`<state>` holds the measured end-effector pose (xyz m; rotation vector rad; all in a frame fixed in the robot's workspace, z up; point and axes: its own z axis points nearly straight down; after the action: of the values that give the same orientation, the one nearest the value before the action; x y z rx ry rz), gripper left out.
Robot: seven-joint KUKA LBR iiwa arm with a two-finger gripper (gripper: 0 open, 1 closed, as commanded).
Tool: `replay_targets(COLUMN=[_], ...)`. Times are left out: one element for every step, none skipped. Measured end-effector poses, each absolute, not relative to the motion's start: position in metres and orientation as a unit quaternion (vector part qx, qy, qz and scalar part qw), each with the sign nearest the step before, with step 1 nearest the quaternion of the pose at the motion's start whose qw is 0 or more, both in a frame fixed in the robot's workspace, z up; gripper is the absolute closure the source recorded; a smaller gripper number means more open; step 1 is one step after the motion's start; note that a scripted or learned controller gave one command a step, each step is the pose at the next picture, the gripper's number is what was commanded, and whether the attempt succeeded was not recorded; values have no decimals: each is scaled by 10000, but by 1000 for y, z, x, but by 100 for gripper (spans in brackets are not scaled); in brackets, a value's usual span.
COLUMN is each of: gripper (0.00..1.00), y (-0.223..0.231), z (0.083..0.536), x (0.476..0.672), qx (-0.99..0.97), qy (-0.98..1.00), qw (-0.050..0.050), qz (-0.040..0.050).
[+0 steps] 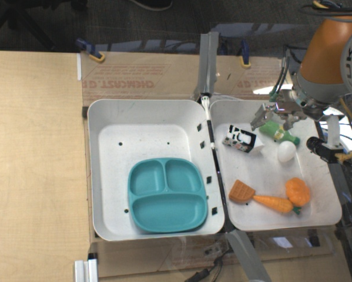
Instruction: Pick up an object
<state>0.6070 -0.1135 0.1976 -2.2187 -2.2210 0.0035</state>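
While over right bin (334, 207): gripper (277, 115) | green object (277, 131) just beneath

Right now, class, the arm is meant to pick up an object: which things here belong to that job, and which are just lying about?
Belong to the job:
gripper
green toy under it
white egg
black-and-white toy
carrot
orange ball
brown waffle piece
right bin

Lying about:
teal divided plate
left bin

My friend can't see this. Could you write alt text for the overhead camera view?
A robot gripper hangs over a green object in the right bin, which also holds a white egg, a carrot, an orange fruit, a waffle-like piece and a black-and-white toy. The left bin holds a teal divided plate.
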Motion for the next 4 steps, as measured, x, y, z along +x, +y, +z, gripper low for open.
replay_targets(gripper=[0,0,100,0], y=[-143,-138,-138,-138], z=[106,102,113,113], x=[645,649,650,650], qx=[-6540,-6082,-6084,-6085], qy=[-7565,-7938,-7935,-7935], qw=[-16,-75,-99,-98], qz=[-2,-28,-48,-47])
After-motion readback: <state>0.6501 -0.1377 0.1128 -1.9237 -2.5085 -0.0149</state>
